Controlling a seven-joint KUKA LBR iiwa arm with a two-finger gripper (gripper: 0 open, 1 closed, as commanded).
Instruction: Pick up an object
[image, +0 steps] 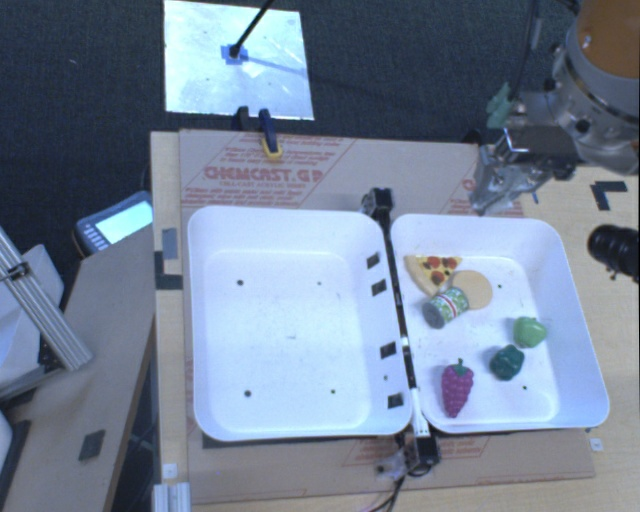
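arm (600, 60) cut off at top-right edge, gripper (497, 190) blurred

Two white bins (200, 300). In the right bin: one pizza slice (433, 268), one can (446, 305), one round biscuit (476, 288), two green peppers (529, 331), one grape bunch (456, 387).
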